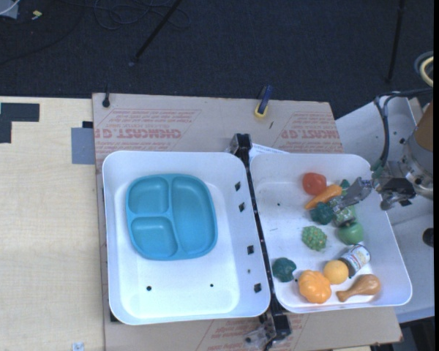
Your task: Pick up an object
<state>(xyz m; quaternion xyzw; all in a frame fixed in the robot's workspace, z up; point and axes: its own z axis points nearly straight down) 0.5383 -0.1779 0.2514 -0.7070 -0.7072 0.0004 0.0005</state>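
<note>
The gripper (349, 202) is low in the right bin (395, 258), over a cluster of toys near its right side. I cannot tell if it is open, closed or gripping something. Around it are an orange carrot (323, 194), a red tomato (314, 182), a dark teal piece (322, 213) and a green ball (350, 232). Further toward the front lie a light green broccoli (314, 238), a small jar (355, 257), a yellow ball (336, 271), an orange pepper (314, 287), a drumstick (359, 289) and a dark green piece (283, 269). The left bin (132, 298) holds a blue divided plate (171, 217).
</note>
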